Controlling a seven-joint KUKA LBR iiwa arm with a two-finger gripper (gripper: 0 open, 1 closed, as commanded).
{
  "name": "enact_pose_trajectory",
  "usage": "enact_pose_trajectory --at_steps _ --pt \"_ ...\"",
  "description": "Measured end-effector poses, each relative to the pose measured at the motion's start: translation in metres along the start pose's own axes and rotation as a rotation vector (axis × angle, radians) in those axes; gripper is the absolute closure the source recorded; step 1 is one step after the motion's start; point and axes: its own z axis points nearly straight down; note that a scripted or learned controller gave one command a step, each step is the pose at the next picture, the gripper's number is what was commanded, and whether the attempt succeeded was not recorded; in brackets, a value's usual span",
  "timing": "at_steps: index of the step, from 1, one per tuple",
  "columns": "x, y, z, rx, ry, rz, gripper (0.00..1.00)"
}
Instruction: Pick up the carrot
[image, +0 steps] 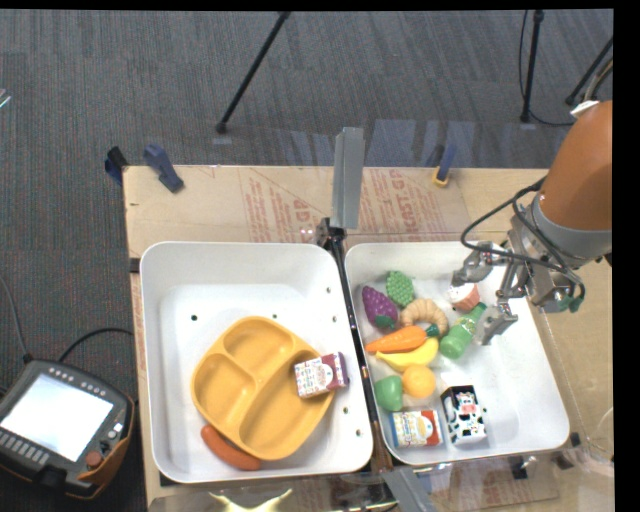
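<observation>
Carrot (397, 341) lies in the right bin (545, 395), near its left-middle, tip pointing left toward the divider; it rests on a yellow banana (418, 354) and just below a tan pretzel-like piece (424, 314); a purple grape bunch (378, 305) and a green ridged vegetable (400, 288) sit above it, a green bottle (459, 338) to its right. The gripper (485, 300) hangs over the upper right part of the same bin, up and to the right of the carrot and apart from it; its fingers (500, 322) are spread wide with nothing between them, a small red-and-white item (463, 296) lying just beneath. Lower in that bin are an orange ball (420, 382), a green pepper (389, 393), a small carton (415, 428) and a cow-print carton (464, 414). The left bin (170, 300) holds a yellow divided plate (245, 385) with a small box (320, 376) at its right edge and a sausage (230, 450) at its lower edge.
</observation>
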Motion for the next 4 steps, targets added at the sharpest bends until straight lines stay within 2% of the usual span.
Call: enact_pose_trajectory --at_steps 1,2,3,4 --pt "0.005 0.044 0.152 -0.004 0.016 -0.002 0.00" --pt "0.073 0.052 0.157 0.000 0.004 -0.050 0.00" --pt "0.082 0.053 0.153 0.003 -0.013 -0.258 0.00" --pt "0.082 0.055 0.144 0.001 -0.010 -0.264 1.00"
